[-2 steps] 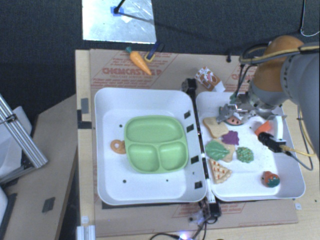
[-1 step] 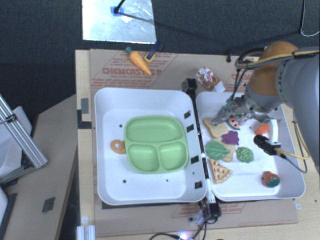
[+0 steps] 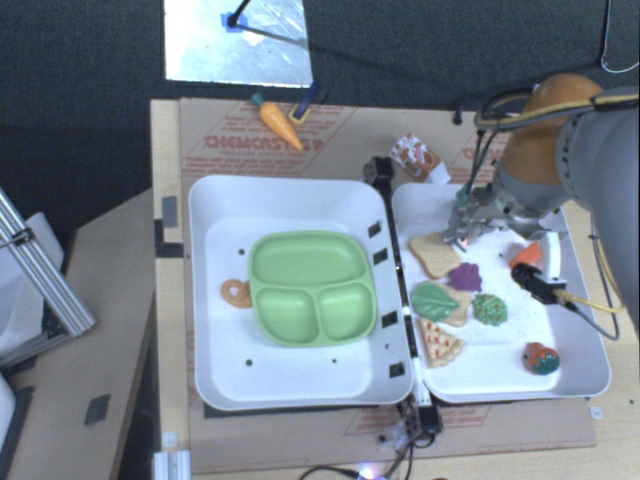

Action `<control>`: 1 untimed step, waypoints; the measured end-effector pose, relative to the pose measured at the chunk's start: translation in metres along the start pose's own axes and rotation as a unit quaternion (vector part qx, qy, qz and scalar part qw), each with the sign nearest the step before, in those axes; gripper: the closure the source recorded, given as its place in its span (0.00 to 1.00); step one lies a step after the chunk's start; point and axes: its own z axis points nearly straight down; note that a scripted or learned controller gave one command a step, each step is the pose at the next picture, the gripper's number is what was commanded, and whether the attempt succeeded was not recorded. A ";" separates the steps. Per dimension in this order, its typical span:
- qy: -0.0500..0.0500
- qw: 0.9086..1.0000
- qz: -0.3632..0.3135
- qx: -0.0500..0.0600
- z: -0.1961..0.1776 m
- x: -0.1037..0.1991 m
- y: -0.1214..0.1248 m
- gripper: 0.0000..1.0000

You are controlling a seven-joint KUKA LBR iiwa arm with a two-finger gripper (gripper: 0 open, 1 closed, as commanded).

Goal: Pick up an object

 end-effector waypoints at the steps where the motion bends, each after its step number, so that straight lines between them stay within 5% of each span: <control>1: 0.001 1.000 -0.001 0.005 -0.045 0.005 0.001 1.00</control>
